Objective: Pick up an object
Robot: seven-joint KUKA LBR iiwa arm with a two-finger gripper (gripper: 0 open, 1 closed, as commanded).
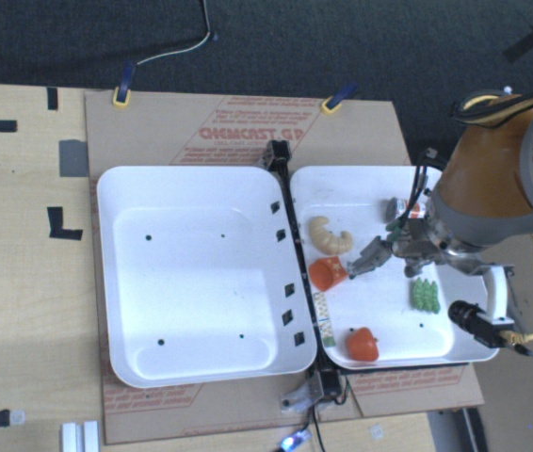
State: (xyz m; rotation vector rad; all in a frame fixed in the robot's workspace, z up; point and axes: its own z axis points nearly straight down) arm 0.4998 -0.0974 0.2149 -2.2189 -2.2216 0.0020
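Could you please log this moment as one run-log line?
claw: right bin, beside red-orange piece | grasp: unconfirmed | green piece, cream piece: lying apart

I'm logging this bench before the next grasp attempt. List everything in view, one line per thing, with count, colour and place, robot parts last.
left bin: one, white, left half of the cardboard sheet.
right bin: one, white, beside the left bin, holds the small items.
cardboard sheet: one, brown with red print, under both bins.
clamps: two, yellow and blue, at the sheet's far edge.
cable: one, white, on the dark floor beyond the bench.
beige curved piece: one, right bin, near the divider.
red-orange piece: one, just below the beige one.
red piece: one, right bin's near edge.
green item: one, right bin, right side.
arm: one, grey with orange band, over the right bin.
gripper: one, dark, beside the red-orange piece.
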